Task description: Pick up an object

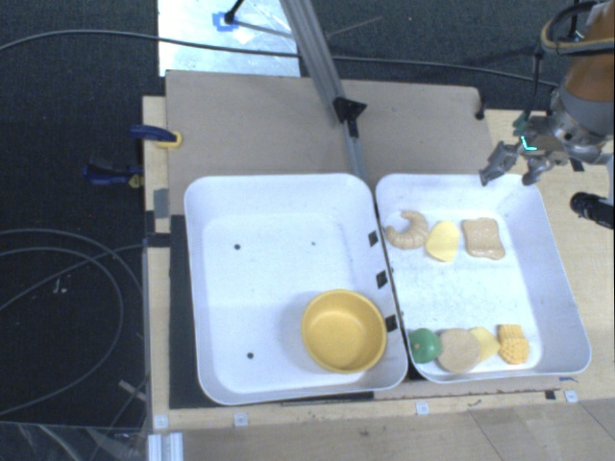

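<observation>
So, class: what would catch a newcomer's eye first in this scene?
Probably the yellow bowl, bright against the left white bin, sitting at its near right corner. Next, the toy foods in the right bin: a croissant and toast at the far end, corn nearer. The hand hovers open above that bin's far edge.

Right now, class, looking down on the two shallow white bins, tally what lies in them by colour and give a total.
Yellow: 4 - round yellow bowl, yellow wedge, pale yellow piece, yellow corn-like piece
Tan: 3 - curved tan croissant-like piece, tan bread-like slice, round tan disc
Green: 1 - small green ball
Total: 8
</observation>
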Tool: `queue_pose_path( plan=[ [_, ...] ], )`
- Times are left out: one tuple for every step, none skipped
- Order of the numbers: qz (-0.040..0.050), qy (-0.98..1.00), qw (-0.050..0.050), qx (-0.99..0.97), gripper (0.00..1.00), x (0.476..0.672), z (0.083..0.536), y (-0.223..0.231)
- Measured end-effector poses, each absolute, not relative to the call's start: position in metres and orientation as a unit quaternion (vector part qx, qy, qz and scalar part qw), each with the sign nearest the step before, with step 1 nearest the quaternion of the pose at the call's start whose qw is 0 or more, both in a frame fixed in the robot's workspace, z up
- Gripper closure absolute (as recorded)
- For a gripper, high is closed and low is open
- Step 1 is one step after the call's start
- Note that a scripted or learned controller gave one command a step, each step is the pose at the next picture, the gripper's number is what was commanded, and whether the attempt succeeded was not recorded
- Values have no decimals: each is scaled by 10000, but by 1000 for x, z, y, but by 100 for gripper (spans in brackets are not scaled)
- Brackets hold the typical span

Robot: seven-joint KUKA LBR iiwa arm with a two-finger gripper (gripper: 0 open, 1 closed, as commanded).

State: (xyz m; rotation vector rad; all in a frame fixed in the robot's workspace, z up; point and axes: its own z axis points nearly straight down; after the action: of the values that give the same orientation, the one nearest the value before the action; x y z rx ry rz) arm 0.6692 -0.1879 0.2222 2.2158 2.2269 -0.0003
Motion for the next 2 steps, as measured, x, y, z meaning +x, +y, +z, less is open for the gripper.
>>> queue_pose_path(
  plan=[
    [6,7090,11,7052,0,670,224,-188],
    [2,7098,10,7044,0,675,177,-179]
  ],
)
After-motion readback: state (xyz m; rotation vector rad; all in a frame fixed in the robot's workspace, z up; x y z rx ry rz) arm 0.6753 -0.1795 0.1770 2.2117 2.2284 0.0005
